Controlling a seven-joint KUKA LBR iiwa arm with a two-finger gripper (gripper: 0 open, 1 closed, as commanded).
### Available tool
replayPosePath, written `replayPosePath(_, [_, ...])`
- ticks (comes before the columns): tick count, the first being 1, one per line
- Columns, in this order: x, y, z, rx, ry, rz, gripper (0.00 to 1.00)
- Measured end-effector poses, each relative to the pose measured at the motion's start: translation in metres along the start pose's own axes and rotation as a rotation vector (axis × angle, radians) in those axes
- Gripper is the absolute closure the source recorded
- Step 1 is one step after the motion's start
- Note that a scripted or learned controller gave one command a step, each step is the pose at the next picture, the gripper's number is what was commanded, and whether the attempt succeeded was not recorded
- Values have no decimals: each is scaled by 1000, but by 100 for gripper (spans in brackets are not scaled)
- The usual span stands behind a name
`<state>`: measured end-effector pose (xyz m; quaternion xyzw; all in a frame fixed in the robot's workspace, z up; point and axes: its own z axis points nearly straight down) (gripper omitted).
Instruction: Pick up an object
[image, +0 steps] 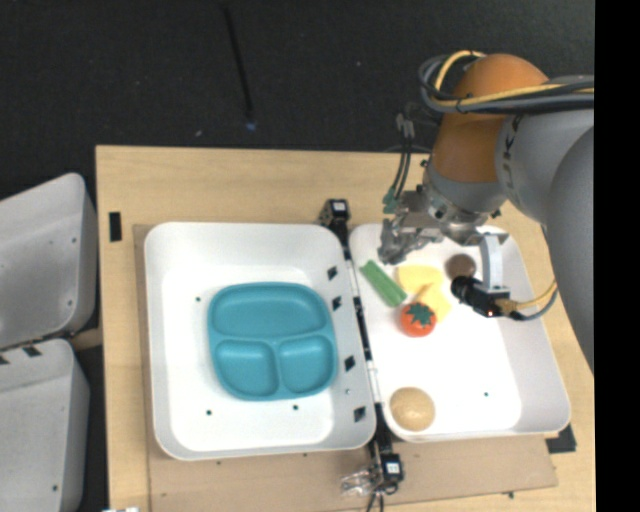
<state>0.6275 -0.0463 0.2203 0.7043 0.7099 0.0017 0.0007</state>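
Since the task names no particular item, five small toys in the right white bin (530, 400) are candidates. Nearest, at six o'clock in that bin, sits one tan round bun-like piece (411, 408). Toward the centre lie one red tomato-shaped toy (419, 317), one yellow block (420, 277) and one green stick (383, 283); all look light, stiff, probably slick plastic, best pinched across the middle. One dark brown round piece (460, 266) lies beyond. The left white bin (170, 400) holds one teal divided plastic tray (270, 338). At twelve o'clock, the gripper (403, 243) hovers low; its opening cannot be judged.
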Motion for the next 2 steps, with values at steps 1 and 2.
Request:
replayPosePath(1, [55,8,5,1,-1,1,100])
replayPosePath(2, [101,19,4,1,0,1,100])
